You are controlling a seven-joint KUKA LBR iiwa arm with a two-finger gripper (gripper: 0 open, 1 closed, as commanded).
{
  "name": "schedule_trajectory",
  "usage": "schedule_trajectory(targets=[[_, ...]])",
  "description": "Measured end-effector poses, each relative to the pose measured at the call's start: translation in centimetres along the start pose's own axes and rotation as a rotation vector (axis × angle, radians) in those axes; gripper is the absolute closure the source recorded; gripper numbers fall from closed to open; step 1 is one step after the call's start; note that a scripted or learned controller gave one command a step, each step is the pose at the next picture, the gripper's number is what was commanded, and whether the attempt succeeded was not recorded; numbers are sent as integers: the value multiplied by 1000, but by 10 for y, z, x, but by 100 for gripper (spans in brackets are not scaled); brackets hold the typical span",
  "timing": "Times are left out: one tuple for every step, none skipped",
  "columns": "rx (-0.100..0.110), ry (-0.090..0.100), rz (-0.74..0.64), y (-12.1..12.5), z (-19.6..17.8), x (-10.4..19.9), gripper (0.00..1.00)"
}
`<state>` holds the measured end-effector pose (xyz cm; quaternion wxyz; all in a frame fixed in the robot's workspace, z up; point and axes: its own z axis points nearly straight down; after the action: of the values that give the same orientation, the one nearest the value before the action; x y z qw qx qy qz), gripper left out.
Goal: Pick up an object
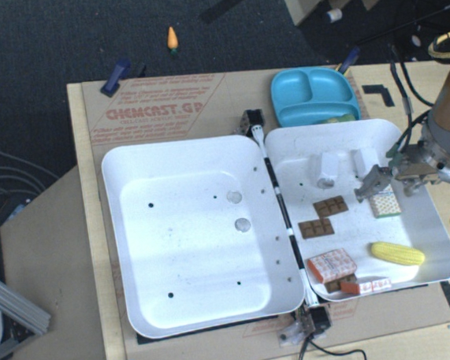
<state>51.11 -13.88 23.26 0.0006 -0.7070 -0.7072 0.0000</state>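
Over the right bin the gripper hangs just above a small patterned card; whether its fingers are spread or pressed together cannot be told. Left of the card lie two brown chocolate bars, with a clear cup behind them. Nearer the front edge sit a yellow corn cob and a red box. The left bin stands alongside, and a blue tray lies behind on the bench.
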Motion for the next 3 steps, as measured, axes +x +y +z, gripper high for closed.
schedule_trajectory(targets=[[-3, 0, 0, 13, 147, 30, 0], [-6, 1, 1, 14, 136, 30, 100], [-6, 2, 1, 14, 136, 30, 0]])
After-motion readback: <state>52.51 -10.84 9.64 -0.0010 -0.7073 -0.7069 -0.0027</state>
